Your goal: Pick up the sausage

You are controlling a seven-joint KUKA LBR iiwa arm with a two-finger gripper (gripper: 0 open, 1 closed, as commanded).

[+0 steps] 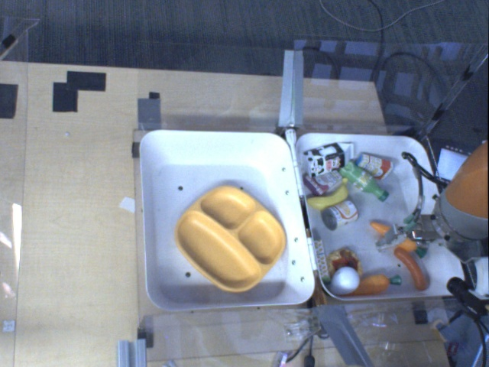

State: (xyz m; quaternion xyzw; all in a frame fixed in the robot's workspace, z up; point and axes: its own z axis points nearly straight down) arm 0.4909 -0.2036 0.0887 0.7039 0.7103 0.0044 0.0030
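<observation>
Overhead: sausage (410, 267) lying in right bin (359, 141), near right wall, below gripper (403, 234). Fingers' state unclear, cannot tell. Nothing visibly held. Grasp and lift not yet done; yellow tray (231, 236) in left bin (214, 145).

The surface (76, 228) looks like pale, matt wood. Both bins (164, 281) appear smooth white plastic with a soft sheen. The yellow compartment tray (229, 235) looks glossy moulded plastic. The sausage (412, 268) has a smooth, shiny orange-red skin. Carpet (191, 14) behind looks rough, dark.
</observation>
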